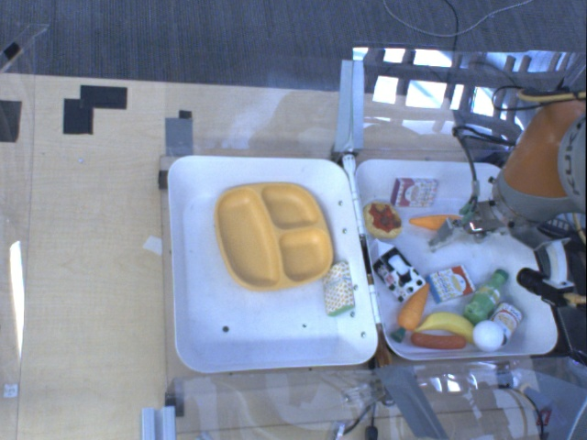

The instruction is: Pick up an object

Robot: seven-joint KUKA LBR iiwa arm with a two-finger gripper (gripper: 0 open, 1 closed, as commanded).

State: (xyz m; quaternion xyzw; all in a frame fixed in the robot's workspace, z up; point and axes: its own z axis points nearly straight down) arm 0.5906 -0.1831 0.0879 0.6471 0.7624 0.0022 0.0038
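Pretty plain setup here: a light wood bench [83, 246] with some black tape patches [92, 106] stuck near its far edge. Behind it the floor is dark grey carpet [229, 16], with a thin cable [431, 12] looping across it. Clear plastic panels [18, 154] catch glare.

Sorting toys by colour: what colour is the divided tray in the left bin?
Yellow-orange, plain, seen clearly in the camera view: the divided tray.

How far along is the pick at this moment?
Nothing looks lifted yet. The gripper hangs over the right bin, beside the small carrot, with nothing visibly between its fingers. Grasping and raising an item remain; the toys there and the pouch beside the yellow tray lie untouched.
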